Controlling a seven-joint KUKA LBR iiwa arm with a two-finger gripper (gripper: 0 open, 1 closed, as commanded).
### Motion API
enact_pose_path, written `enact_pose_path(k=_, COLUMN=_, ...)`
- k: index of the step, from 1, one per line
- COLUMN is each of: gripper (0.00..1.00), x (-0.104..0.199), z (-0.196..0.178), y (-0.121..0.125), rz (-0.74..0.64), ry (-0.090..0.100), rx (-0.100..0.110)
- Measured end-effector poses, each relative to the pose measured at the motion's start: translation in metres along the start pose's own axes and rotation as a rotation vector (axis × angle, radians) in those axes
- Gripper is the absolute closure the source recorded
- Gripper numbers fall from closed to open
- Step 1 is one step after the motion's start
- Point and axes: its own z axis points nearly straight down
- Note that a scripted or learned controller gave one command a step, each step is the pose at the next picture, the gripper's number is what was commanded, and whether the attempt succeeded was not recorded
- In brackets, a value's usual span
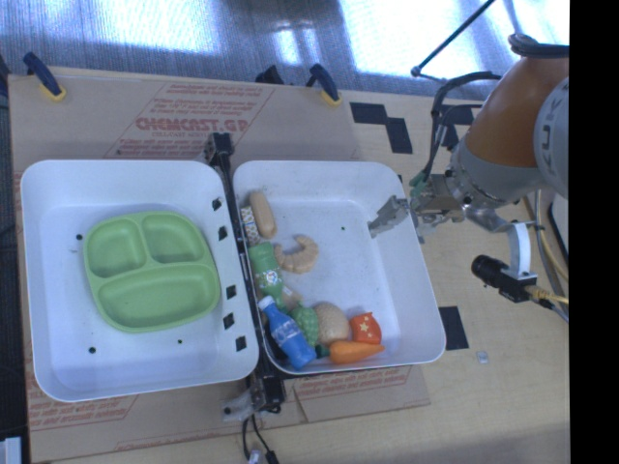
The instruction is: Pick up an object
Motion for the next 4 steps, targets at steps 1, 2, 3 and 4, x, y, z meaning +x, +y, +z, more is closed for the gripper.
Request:
enact_pose_path(k=1, gripper=0.00, x=0.072, z=0.114, y=-0.005, rz=-0.003, ry=0.001, rx=0.003)
enact_pose_path(k=2, gripper=0.00, x=0.107, z=0.152, y=0.028, rz=0.002, ry=-0.009, rx=-0.005)
enact_pose_path(k=3, gripper=1.00, x=0.109, z=0.142, y=0.028, rz=-0.002, ry=-0.005, rx=-0.002)
enact_pose_path(k=4, gripper=1.00, x=0.157, z=0.011, y=0.043, rz=-0.001, ry=0.000, rx=-0.003)
